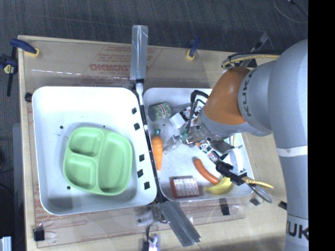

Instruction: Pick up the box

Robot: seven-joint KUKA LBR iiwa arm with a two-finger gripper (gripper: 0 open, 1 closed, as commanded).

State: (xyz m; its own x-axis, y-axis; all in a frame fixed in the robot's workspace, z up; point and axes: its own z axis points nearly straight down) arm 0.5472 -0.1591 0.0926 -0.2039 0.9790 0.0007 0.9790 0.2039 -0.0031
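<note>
White plastic forms the two shallow bins: the left bin (47, 109) holds a pale green three-compartment tray (98, 161), and the right bin (167, 95) holds the clutter. A small red and brown rectangular box (184, 186) lies flat near the right bin's front wall, just beside a curved yellow banana (220, 186) and a red-orange sausage (205, 170). An orange carrot (157, 151) lies along the divider, with a small green-labelled can (160, 110) behind it. The grey arm's two-finger gripper (189, 132) hangs over the bin's middle, well apart from the box; whether it is open or closed I cannot tell.
</note>
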